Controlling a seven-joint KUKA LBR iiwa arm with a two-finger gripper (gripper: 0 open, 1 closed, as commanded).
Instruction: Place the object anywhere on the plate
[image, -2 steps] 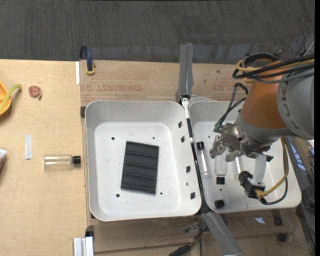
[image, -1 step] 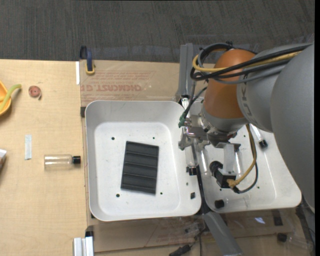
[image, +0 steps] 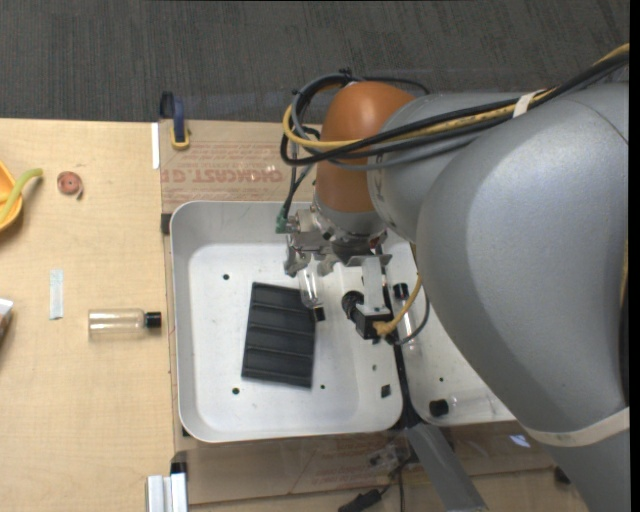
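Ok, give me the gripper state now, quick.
Gripper: cannot be told from this view; it sits at the top edge of the black ridged object in the white bin.

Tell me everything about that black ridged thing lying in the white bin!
The black ridged thing is a flat, dark rectangle with raised ribs running along its length, matte like plastic or rubber. It lies flat on the floor of the white bin, turned slightly askew. The gripper hangs just above its upper right corner; whether they touch is unclear.
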